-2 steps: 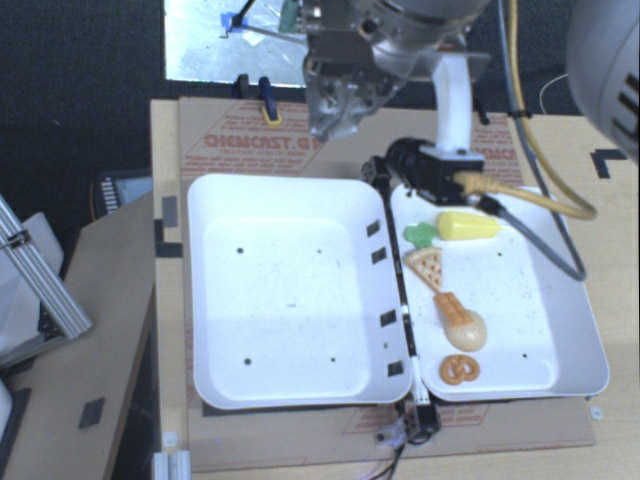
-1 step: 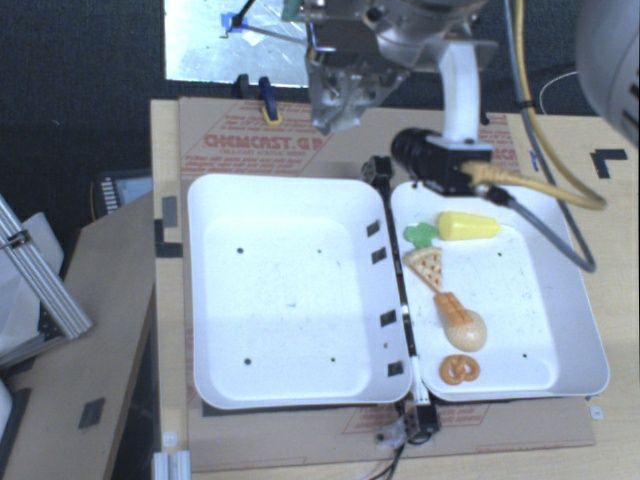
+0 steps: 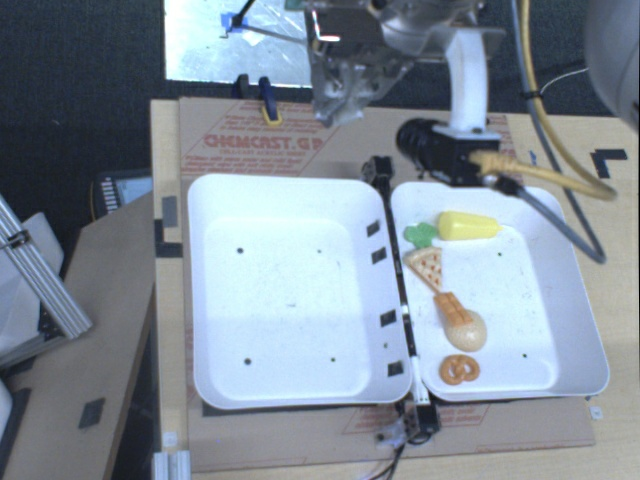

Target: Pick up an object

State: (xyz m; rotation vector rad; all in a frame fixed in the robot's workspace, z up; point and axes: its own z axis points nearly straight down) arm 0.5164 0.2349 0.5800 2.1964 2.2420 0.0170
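Note:
Several toy foods lie along the left side of the right bin [image 3: 535, 298]. A yellow corn cob [image 3: 468, 226] with a green leaf [image 3: 421, 234] is at the back. In front of it come a pizza slice [image 3: 427, 266], a chicken drumstick [image 3: 461, 322] and a pretzel [image 3: 459, 370] near the front wall. My gripper [image 3: 336, 96] hangs high above the bench, behind the back edge of the left bin [image 3: 280, 298] and far from every toy. Nothing can be seen in it.
A black cable mount [image 3: 440, 150] and yellow hoses [image 3: 540, 173] sit behind the right bin. Black clips [image 3: 390, 268] run down the seam between the bins. A yellow-and-blue clamp [image 3: 268, 103] stands at the bench's back edge. An aluminium rail [image 3: 35, 268] leans at far left.

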